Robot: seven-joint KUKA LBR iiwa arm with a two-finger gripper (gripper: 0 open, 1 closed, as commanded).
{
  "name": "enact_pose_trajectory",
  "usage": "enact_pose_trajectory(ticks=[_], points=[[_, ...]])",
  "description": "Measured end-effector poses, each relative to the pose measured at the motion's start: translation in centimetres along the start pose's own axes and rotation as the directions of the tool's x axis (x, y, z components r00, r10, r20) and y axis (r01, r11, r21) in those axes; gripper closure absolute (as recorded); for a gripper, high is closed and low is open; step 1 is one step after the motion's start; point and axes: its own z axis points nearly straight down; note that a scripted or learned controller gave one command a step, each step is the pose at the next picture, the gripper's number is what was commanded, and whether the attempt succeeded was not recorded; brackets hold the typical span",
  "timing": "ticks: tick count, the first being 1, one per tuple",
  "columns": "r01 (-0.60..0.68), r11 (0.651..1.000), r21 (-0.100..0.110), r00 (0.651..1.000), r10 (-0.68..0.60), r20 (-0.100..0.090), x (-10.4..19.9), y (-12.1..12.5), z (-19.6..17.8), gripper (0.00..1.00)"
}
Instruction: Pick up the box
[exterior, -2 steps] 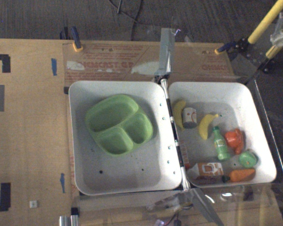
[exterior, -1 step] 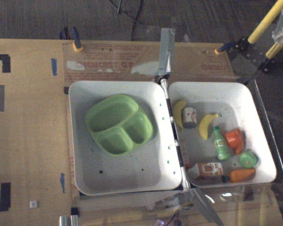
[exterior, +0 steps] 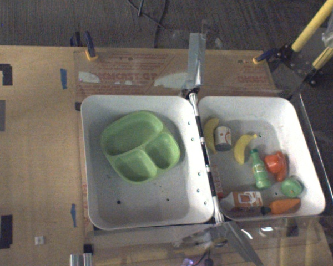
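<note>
Box (exterior: 245, 199), brown carton, lies flat at lower edge of right bin (exterior: 299, 112), hemmed by orange carrot (exterior: 284, 205) on its right and green bottle (exterior: 260, 170) just above, leaving little clearance for a grasp; pincer state cannot be told.

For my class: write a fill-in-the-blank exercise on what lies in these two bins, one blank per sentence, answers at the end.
1. The green divided tray lies in the ____ bin.
2. The box lies beside the orange carrot at the right bin's ____ edge.
3. The number of yellow bananas in the right bin is ____.
4. The bottle is coloured ____.

Answers: left; near; two; green
</note>
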Motion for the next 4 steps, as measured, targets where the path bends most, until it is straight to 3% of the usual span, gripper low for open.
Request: enact_pose_trajectory(ticks=[2, 3, 4], points=[[0.007, 1.0, -0.01, 1.0, -0.007, 0.004, 0.4, 0.1, -2.3, 1.0], [-0.207, 0.978, 0.015, 0.978, 0.207, 0.0, -8.8, -17.0, 2.2, 1.0], [-0.208, 0.978, 0.013, 0.978, 0.208, 0.0, -8.8, -16.8, 1.1, 1.0]])
